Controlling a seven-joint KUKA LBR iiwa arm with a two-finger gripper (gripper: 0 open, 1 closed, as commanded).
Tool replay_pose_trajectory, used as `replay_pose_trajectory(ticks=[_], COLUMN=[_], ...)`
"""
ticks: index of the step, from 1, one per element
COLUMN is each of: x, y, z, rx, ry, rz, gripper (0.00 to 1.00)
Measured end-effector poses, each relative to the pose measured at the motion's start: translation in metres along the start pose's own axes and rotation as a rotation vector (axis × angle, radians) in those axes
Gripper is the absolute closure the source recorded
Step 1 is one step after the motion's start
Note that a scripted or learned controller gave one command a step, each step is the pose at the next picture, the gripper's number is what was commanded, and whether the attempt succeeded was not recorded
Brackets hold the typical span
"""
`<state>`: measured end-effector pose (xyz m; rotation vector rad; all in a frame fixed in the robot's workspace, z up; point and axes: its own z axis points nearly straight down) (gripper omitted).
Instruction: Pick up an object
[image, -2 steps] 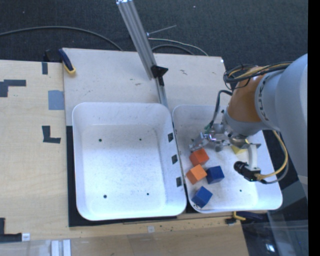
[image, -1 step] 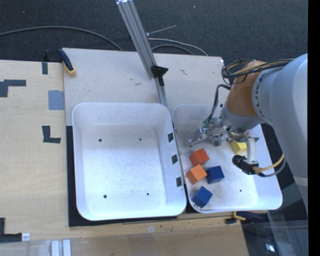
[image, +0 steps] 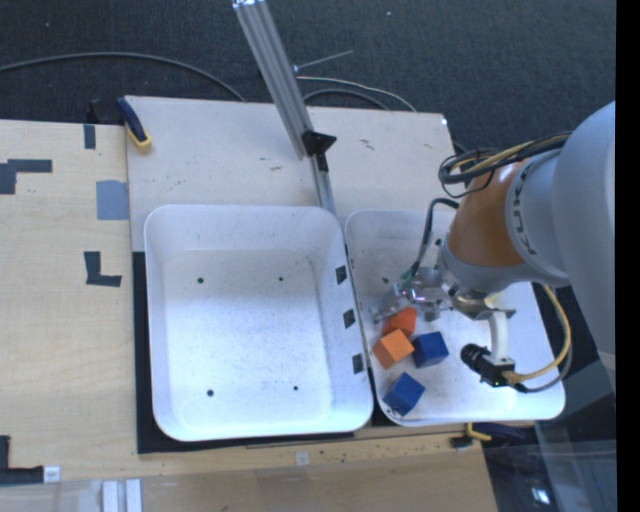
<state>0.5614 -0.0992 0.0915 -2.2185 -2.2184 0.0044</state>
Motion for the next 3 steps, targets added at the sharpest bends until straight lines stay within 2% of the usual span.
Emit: replay_pose_trajectory(ticks=[1, 2, 3], x=[0.006, 0.007, 0.126], y=[-0.020, -0.020, -0.021], z=[0.000, -0.009, -0.103], rx=[0.000, 0.000, -0.009], ry=[-0.001, 0.000, 0.001], rz=[0.000, -0.001, -0.008], gripper=[0.00, 1.00, 1.00])
